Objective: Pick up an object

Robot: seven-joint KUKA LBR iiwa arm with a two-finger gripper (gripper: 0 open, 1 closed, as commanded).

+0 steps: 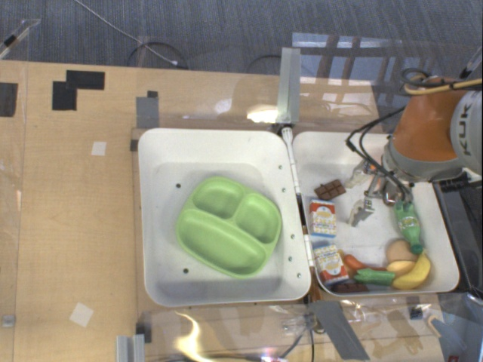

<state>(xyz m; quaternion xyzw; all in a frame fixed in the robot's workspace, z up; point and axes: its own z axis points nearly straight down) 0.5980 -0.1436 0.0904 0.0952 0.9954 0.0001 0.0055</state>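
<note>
My gripper hangs over the right bin, mid-right of frame, fingers spread, holding nothing. Chocolate sits just left of it; bottle, banana lower right. Green plate fills the left bin.

One camera sits high above the surface and looks down at a slant on both bins.

Robot lab: bench, bins, carpet.
</note>
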